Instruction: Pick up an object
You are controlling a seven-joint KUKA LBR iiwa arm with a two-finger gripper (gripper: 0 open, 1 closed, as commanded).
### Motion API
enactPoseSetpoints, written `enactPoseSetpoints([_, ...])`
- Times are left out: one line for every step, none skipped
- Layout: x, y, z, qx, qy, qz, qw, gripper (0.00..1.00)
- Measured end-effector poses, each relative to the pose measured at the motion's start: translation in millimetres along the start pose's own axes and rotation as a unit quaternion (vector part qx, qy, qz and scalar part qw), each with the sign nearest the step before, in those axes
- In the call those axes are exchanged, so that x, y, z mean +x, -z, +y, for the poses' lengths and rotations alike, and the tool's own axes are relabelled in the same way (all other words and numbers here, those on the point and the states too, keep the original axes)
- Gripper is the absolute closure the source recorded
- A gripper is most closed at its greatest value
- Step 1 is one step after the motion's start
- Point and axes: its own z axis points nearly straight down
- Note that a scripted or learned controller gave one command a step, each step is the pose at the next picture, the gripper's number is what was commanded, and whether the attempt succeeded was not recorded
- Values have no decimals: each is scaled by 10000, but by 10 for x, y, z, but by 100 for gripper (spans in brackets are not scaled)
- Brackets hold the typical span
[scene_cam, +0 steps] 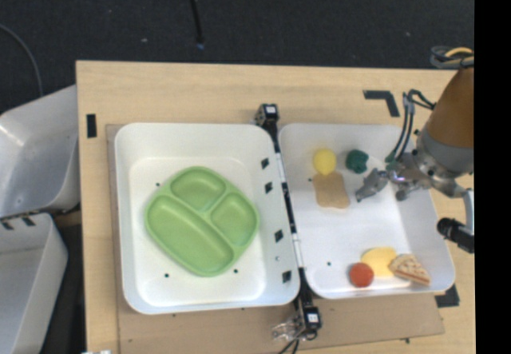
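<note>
The right bin holds several toy foods. A yellow lemon and a small dark green piece lie at its far side, with a tan bread slice just in front of the lemon. A red tomato, a yellow piece and a pizza slice lie along the near edge. My gripper hangs over the right half of this bin, right of the bread slice and below the green piece. It is open, with only white bin floor between its fingers.
The left bin holds a green divided plate. The grey arm with its orange band comes in over the right bin's right wall. Black clips sit along the seam between the bins.
</note>
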Motion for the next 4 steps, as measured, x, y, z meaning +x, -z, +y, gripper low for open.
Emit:
enactPoseSetpoints([44, -614, 44, -4, -10, 2, 10000, 0])
enactPoseSetpoints([27, -467, 64, -45, -29, -12, 10000, 100])
enactPoseSetpoints([53, 169, 67, -65, 14, -16, 10000, 100])
enactPoseSetpoints([38, 614, 123, -59, 18, -15, 10000, 100])
